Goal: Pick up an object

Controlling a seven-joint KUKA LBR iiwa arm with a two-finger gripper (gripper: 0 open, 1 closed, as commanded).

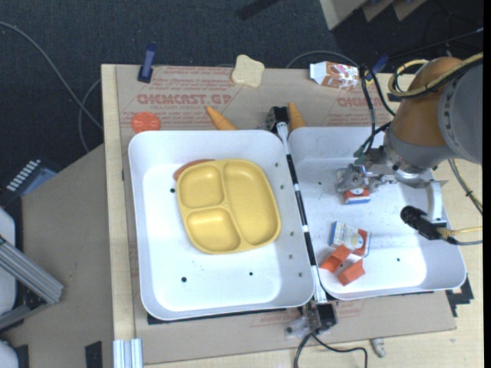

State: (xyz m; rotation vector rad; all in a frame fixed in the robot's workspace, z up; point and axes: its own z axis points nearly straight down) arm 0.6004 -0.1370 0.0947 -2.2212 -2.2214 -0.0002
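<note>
The small carton [357,196], white with a blue and red print, lies in the right bin [399,278] directly beneath the tool [354,181], touching it or very nearly so. It looks like a light cardboard or toy pack: stiff enough to take a squeeze across its short sides, but light enough to skid on the slick bin floor if only one finger meets it first, so the best hold is probably square across its narrow width, near the middle. The tool hangs low over the carton; how far it is open cannot be told from this slanted view, nor whether the carton sits between its tips. Further toward the near side of the bin from the tool lies a second small packet [349,238] with two orange-red blocks [342,267] just beside it. Well off to the tool's left, the other bin [165,282] holds a yellow divided plate [227,205].
</note>
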